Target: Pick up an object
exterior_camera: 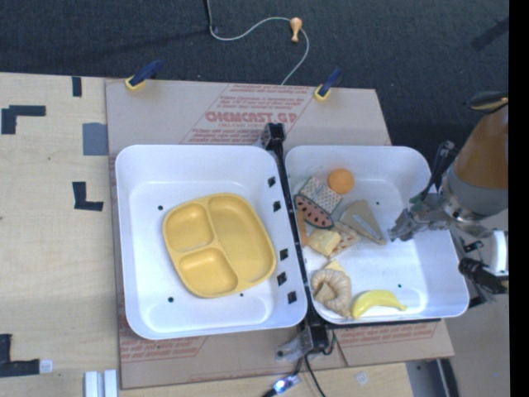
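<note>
The end effector (pixel 402 228) sits low over the right bin (pixel 438 296), near that bin's right wall, dark fingers pointing toward the pile of toy food. Whether it is open or closed cannot be told from here, and nothing is seen between the fingers.

Risks, as judged from this position: the nearest candidate is the grey wedge-shaped piece (pixel 364 219), which lies flat and overlaps its neighbours — a closing grip may slide off its thin edge or drag the beige pieces (pixel 324 241) along with it. The cluster on the bin's left side is crowded, so a descent there could land on two items at once and hold neither. A descent onto the bare floor beside the end effector would close on nothing.

Objects available: an orange ball (pixel 340 180) near the back of the right bin, smooth and round, likely to roll away under a push; a watermelon slice (pixel 313 212) by the divider; a knobbly tan pastry (pixel 332 288) and a yellow banana (pixel 377 303) at the front edge, the banana lying apart from the cluster — the cleanest target. The left bin (pixel 140 222) carries a yellow divided plate (pixel 218 243). Both bins rest on the table (pixel 50 222).
</note>
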`<move>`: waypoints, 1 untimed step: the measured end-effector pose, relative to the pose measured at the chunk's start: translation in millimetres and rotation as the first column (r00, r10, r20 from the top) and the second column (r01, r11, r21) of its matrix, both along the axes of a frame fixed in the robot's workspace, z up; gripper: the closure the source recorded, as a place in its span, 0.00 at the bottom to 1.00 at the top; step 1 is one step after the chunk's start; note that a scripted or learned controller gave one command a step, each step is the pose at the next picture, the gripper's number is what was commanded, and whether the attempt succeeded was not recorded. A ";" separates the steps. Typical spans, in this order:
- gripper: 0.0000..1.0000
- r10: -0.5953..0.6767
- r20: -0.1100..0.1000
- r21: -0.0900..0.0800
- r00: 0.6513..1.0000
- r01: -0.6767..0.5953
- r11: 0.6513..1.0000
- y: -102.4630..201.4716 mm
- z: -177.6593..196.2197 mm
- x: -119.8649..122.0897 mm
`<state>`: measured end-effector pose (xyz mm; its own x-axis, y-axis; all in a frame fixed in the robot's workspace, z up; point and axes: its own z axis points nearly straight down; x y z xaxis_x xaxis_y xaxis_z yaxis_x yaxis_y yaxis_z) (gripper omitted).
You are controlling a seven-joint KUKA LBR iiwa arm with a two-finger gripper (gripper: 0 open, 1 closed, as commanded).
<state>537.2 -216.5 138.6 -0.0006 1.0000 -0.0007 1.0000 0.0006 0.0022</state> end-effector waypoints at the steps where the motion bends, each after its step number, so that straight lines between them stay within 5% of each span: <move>1: 1.00 -0.001 0.001 -0.001 1.000 0.001 1.000 -6.2 56.4 -6.7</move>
